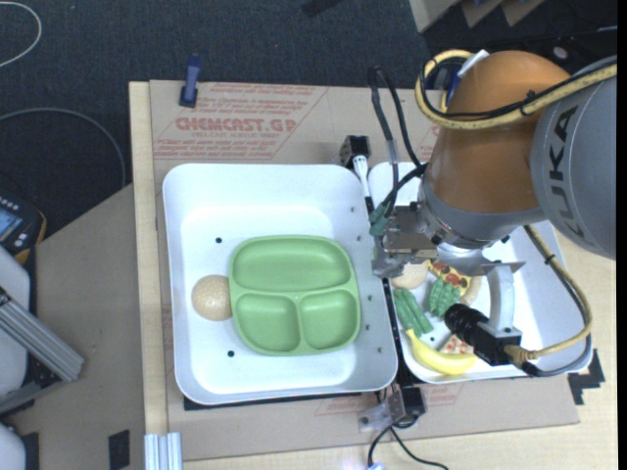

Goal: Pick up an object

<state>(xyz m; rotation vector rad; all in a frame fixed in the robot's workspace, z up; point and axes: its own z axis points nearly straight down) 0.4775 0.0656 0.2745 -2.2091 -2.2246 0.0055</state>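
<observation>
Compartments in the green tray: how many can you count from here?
3. The green tray in the left bin has one long compartment across its far side and two smaller ones side by side along its near side. None look hidden.

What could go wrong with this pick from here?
1. The toy food in the right bin lies crowded: banana, green pods and other pieces touch, so a grasp may catch two or slip off.
2. The arm hides much of that bin from the camera, so a miss may be hard to see.
3. The pile sits near the wall between the bins, which the gripper may hit.
</observation>
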